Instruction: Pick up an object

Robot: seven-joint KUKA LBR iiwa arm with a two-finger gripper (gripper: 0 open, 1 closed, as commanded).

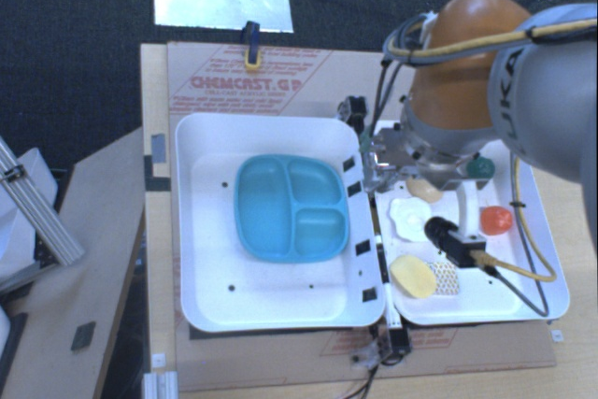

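My gripper [422, 171] hangs over the back left part of the right bin [551, 290], under the grey arm with its orange band. A tan rounded object [423, 191] lies right below it, partly covered. Close by in that bin are a white fried-egg shape [407, 218], a yellow oval piece [412, 277], a small patterned piece [446, 277], a red-orange object [496, 220] and a teal object [480, 168] half hidden by the arm. Whether the gripper touches the tan object is hidden.
The left bin [201, 201] holds a blue divided plate [290, 207] in its middle. Black clips line the seam between the bins [366, 220]. A cardboard sheet [248, 79] lies under both bins, with a yellow clip at its back edge.
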